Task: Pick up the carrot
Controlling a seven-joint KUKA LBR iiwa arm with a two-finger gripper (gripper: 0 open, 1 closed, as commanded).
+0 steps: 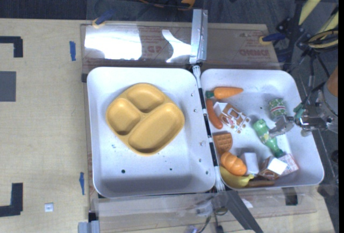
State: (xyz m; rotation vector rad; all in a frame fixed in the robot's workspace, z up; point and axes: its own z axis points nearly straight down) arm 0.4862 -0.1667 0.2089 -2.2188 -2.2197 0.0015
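Orange carrot lies near the top of the right bin, pointing right, well apart from the gripper. That gripper sits at the bin's right side beside a green bottle; its grip state cannot be told.

In the left bin I see a yellow three-compartment plate. The right bin holds a green bottle, a banana at its front-left corner, and a waffle piece near the dividing wall.
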